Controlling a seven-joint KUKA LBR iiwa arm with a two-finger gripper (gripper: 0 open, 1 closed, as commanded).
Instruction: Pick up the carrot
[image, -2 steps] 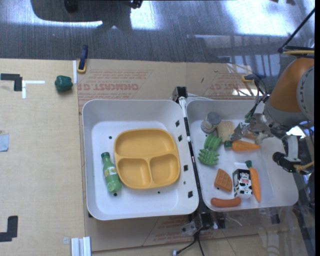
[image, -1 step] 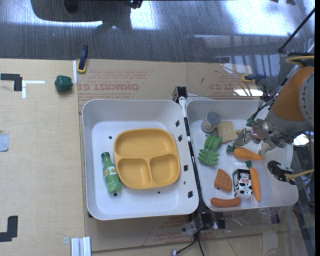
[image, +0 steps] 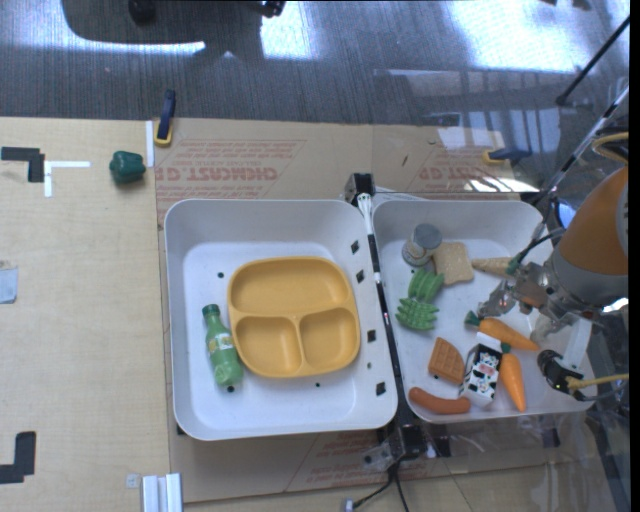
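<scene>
Sausage (image: 438, 402): lowest in the right bin (image: 455, 215), well left of the end effector (image: 505, 297).
Carrots: one (image: 508, 334) just below it, another (image: 513, 381) further down.
Handling: likely light, rigid, smooth; take mid-body across its width.
End effector: grip state cannot be told.

Orange carrot (image: 512, 381), tapered, lying flat near right bin's front, possibly a second behind

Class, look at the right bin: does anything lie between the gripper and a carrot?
Nothing visible does. The gripper hangs right beside the upper carrot; a second carrot lies just below, by the cow carton.
</scene>
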